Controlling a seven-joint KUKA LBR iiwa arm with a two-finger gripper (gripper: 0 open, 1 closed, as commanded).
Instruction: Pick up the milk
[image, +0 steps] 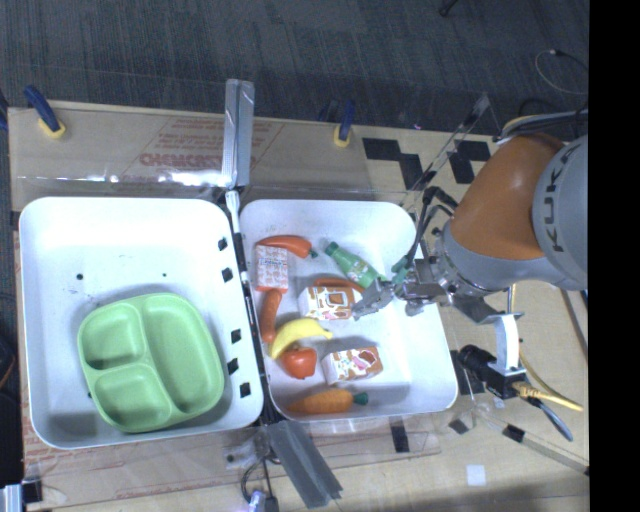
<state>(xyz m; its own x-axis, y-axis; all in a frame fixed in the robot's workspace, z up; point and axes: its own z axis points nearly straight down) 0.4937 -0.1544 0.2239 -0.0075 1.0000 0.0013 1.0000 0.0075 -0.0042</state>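
Right bin (425, 385) holds the clutter; the milk (330, 300) is the small carton with the white and orange-brown label near the middle of that bin, lying on its side, long axis roughly left-right across the bin. A 2nd similar carton (352, 365) lies nearer the bin's front edge, next to a tomato (300, 362) and above a carrot (322, 402); judged the less likely target since it's farther from the tool.

The gripper (372, 300) hangs over the bin's right half, reaching in from the right wall, tips just beside the milk's right end. Nothing is visibly between the fingers; whether they're spread or closed can't be told at this size.

Key relation: milk lies directly left of the fingertips, near touching. A green bottle (352, 263) lies just behind the tips toward the back wall, a banana (292, 335) is at the milk's front-left. Likely need: a short move left and down, jaws straddling the carton's short side. Crowding risk from the bottle.

Left bin (40, 300) carries a green tray (150, 360).
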